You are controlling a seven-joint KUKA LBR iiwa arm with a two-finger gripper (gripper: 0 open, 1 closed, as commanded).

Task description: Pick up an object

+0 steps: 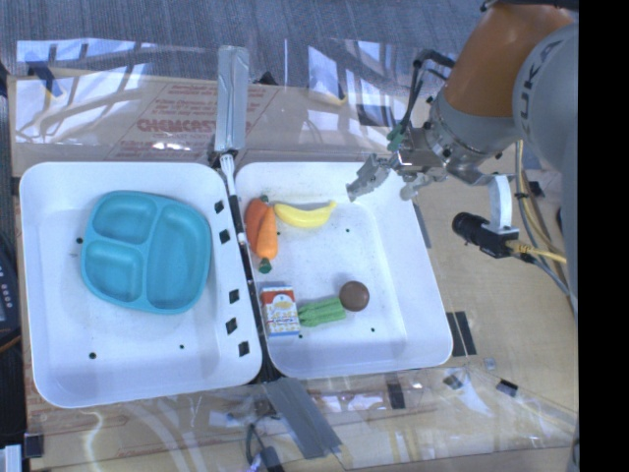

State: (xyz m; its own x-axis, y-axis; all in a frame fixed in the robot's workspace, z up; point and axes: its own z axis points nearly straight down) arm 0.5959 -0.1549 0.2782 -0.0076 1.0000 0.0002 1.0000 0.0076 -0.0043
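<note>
- Nothing picked yet, judging by the scene: gripper (385,178) up at the far edge of the right bin (413,264), near its far right corner, with nothing between the fingers.
- Fingers apart, one reaching left over the bin's far rim, the other shorter and to its right; no contact with any object.
- All candidates lying in the right bin: banana (304,213) near the far edge, just left of the gripper and closest to it.
- Carrot (260,228) at the far left corner, along the left wall, tip touching or just beside the banana's end.
- Small box (281,312) at the near left, against the left wall.
- Green piece (321,312) just right of the box, touching it or nearly so.
- Brown ball (354,295) at the green piece's right end, toward the bin's middle.
- Left to do, by this reckoning: choose one object, come down over it, close, lift.
- Left bin (49,293) carrying a blue plate (147,251) with three compartments, set toward the far side.
- Bins side by side, joined by a black-clipped seam, on a bench (491,293) of pale wood under clear sheeting with strong glare.
- Cardboard with red print past the far edges of the bins.
- Grey carpet beyond the bench; cables and a black fitting to the right of the right bin.
</note>
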